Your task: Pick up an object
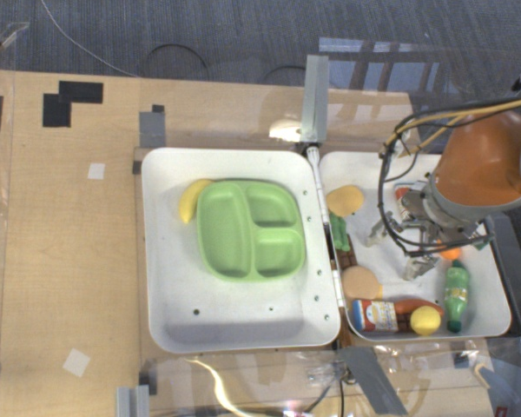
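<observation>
At the near edge of the right bin a bottle with a white label lies on its side, its far end hidden behind a yellow lemon. Just beside the lemon stands a green bottle, roughly upright in the near right corner. A little farther back, against the bin's left wall, lies a round tan piece like a bun, and above it a dark, narrow thing with a green strip that is too small to make out.

The pincer hangs over the middle of the right bin, wrapped in cables and metal parts; whether it is apart or together cannot be told, and nothing can be seen between it. A small orange item peeks out at its right, mostly hidden. The arm's orange band covers the bin's far right part and is cut off at the picture's edge.

Farther back on the left lies a second tan round.

The left bin holds a green divided plate, with a yellow banana partly tucked behind its far left rim.

Both bins rest on the tabletop.
</observation>
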{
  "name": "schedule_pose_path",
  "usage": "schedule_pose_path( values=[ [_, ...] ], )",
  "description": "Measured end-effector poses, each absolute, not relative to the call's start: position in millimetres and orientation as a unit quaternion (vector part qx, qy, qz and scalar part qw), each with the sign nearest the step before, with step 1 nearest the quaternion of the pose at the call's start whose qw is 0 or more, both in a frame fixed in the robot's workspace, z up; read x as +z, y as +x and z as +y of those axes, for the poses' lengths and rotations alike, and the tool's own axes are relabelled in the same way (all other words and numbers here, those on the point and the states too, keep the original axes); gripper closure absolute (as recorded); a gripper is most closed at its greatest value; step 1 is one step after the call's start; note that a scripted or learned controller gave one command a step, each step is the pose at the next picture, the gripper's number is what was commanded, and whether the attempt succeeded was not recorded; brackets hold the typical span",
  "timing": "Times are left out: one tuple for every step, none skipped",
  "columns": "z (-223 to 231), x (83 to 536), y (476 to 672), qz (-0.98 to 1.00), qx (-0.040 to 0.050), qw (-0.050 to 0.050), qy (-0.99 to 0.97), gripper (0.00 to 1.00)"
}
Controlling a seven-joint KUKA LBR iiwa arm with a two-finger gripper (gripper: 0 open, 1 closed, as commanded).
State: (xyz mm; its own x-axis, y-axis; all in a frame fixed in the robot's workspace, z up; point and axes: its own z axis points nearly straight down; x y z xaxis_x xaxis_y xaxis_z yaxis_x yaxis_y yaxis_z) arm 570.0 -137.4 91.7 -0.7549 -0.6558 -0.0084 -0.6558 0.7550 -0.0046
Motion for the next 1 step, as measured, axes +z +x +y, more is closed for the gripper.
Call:
schedule_pose_path(
  values=[
    [-166.6,91.4,555.3,0.789,-0.0067,0.007,-0.614,0.00]
  ],
)
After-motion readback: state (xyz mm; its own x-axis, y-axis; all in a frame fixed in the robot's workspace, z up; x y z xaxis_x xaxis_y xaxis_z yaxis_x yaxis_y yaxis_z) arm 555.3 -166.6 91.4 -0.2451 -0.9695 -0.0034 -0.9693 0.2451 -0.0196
